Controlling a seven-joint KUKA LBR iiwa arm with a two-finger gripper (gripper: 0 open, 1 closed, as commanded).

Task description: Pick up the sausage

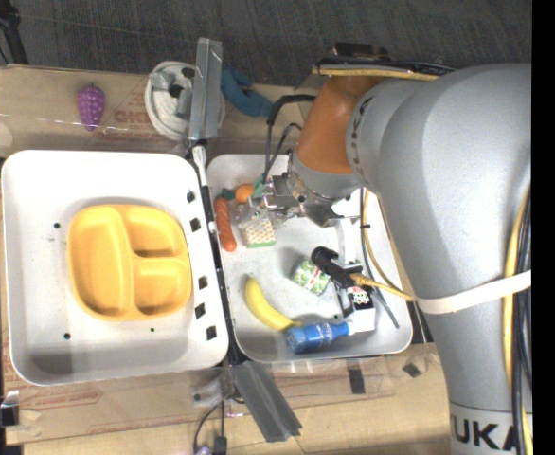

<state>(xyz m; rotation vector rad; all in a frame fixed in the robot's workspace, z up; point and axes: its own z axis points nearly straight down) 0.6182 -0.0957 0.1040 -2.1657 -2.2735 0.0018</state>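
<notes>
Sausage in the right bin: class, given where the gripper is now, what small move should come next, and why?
Probably a short shift toward the left wall of the right bin, then a descent. The sausage lies along that wall, untouched, while the gripper sits beside it, over a pale speckled block. It likely needs to be centred over the sausage before gripping.

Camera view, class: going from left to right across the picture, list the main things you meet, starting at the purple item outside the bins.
Purple grapes → yellow divided tray → sausage → banana → green can → grey arm.
</notes>
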